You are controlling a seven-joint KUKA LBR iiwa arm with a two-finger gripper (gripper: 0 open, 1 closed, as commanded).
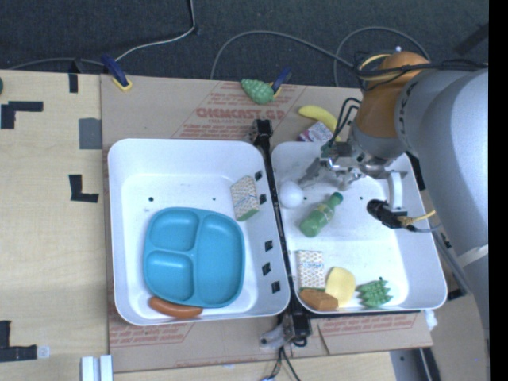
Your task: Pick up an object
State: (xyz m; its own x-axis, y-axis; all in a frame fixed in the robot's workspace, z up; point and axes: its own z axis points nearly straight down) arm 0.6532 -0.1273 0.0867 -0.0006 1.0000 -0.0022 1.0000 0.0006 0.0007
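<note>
In the right bin (413,260), my gripper (321,171) hangs low over the back part, just up and right of a white egg-shaped ball (291,195). A green bottle (319,215) lies tilted below the gripper, apart from it. Along the front of this bin lie a patterned packet (309,267), a yellow block (340,283), a brown piece (318,298) and a green spiky toy (374,293). The left bin (127,173) holds a blue divided plate (194,258), an orange sausage (175,308) and a sandwich-like block (246,196).
The grey arm (452,157) covers the bench's right side and the right bin's far corner. A banana (317,116) and a green toy (258,90) lie on the cardboard behind the bins. A black divider (270,213) runs between the bins.
</note>
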